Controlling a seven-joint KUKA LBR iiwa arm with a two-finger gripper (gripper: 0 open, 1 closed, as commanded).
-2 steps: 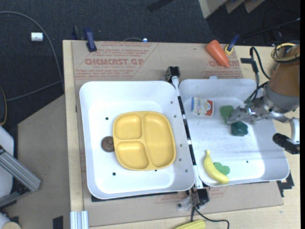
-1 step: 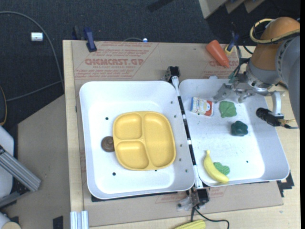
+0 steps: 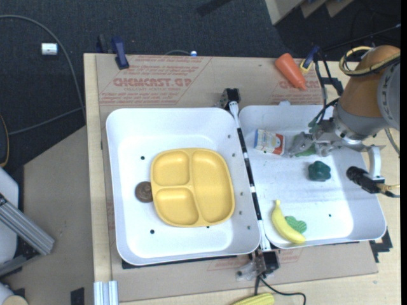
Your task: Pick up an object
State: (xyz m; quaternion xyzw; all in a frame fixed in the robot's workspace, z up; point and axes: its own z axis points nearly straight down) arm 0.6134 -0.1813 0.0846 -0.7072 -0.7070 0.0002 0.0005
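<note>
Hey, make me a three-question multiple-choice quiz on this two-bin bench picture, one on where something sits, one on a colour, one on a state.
1. Where does the yellow divided plastic plate lie?
A. in the left white bin
B. in the right white bin
C. on the cardboard outside the bins

2. What colour is the small lumpy object just below the claw?
A. red
B. dark green
C. blue

3. How does the yellow banana rest?
A. standing on end
B. lying flat, partly over a small light green piece
C. hanging in the air from the claw

Answers:
1 A: the plate fills the middle of the left bin, beside a small brown round object.
2 B: the lump is dark green against the white floor.
3 B: the banana lies on the bin floor with the green piece at its side.
</note>
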